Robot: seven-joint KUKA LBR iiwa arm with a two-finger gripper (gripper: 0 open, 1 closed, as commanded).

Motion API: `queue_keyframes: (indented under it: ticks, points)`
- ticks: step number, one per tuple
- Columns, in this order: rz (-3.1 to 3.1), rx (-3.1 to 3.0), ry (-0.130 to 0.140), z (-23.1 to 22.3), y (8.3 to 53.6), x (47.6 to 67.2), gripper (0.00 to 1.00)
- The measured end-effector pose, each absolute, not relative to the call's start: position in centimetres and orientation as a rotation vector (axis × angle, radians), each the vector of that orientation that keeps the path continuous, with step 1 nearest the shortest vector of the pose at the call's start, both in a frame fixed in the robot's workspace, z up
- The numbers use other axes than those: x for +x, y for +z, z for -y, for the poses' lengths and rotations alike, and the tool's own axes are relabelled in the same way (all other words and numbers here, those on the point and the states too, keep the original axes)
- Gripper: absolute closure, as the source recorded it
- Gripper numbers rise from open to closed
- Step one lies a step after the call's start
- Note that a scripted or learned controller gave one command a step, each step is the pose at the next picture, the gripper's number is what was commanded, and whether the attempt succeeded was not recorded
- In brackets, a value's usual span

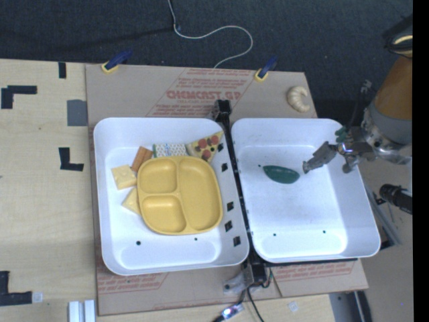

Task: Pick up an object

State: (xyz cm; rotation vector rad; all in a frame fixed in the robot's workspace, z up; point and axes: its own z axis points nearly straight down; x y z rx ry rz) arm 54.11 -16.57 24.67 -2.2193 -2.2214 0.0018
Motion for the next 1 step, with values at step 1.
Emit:
queue_keyframes:
  ticks: [1]
  points:
    - [2.220, -2.217, 0.006, 16.38, 20.32, 54.00, 0.00]
